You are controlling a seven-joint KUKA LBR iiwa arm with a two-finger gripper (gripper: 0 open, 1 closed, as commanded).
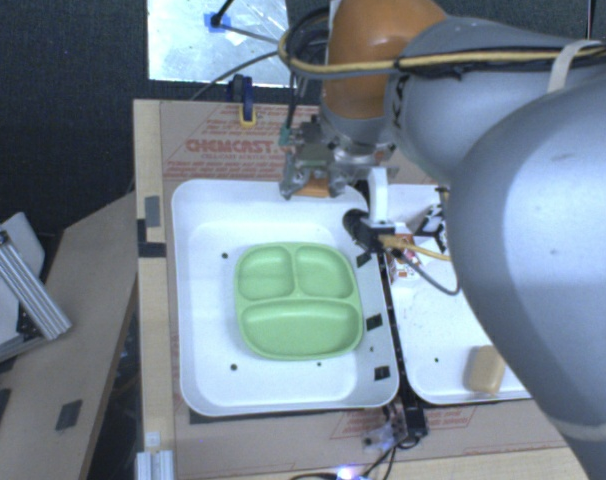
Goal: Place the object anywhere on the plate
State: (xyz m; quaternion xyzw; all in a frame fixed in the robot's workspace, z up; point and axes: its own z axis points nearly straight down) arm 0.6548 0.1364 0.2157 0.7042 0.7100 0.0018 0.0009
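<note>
1. Looking down at two white bins sitting side by side on the tabletop (211,144).
2. Seeing a green plate (298,303) lying flat in the middle of the left bin (186,298), with three little sections and nothing on any of them.
3. Finding a small tan block (484,370) lying in the right bin (433,343), near the front, well apart from the plate. Guessing this to be the object to move.
4. Watching the big grey arm (523,178) reaching in from the right, with its orange band (378,28) up high.
5. Spotting the gripper (311,176) hanging over the far rim of the left bin, past the plate and far from the tan block.
6. Not being able to tell whether the gripper tip is spread wide or pressed together, because of the blur and the dark parts around it.
7. Noticing a tiny brownish spot (314,190) just under the gripper, but too small and fuzzy to name or to call held.
8. Judging the job as not done yet: nothing resting on the plate.
9. Thinking about what is left: getting hold of the object, carrying it over the green plate, and letting it go there.
10. Guessing at a long trip for the block, across the wall between the bins.
</note>
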